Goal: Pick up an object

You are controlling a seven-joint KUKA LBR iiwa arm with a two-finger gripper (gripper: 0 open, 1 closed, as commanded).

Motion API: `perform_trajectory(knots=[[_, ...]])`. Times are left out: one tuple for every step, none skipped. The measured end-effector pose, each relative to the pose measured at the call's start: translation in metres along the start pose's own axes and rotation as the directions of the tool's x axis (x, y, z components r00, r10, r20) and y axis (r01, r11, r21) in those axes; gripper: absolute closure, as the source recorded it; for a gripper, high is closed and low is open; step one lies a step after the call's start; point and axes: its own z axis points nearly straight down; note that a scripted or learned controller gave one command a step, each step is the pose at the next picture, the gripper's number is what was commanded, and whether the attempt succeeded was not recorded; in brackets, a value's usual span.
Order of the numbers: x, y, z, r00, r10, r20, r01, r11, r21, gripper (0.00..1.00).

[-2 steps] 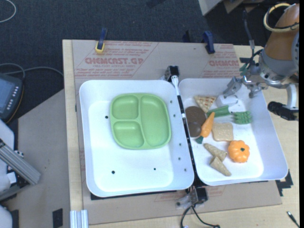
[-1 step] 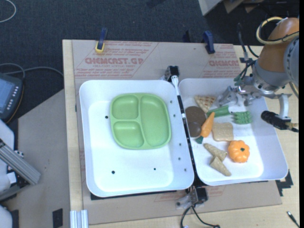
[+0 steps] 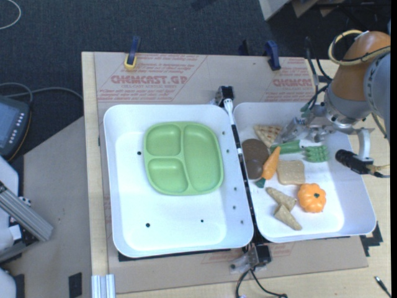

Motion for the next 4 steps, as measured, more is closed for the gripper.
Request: perform_trajectory(knots=[[0.000,-0.002,-0.011,1.000,0.001,-0.004,-0.001,1.000,0.012,1.00],[0.000,-0.003,-0.054,1.000,0.003,0.003,-0.003,1.000,-0.010,1.00],[-0.004,-0.003,-0.098,1.000,0.003,0.003,-0.003,1.000,-0.009,1.00],[-0.005,-0.002,-0.145,1.000,0.001,0.003,-0.001,1.000,-0.011,1.00]])
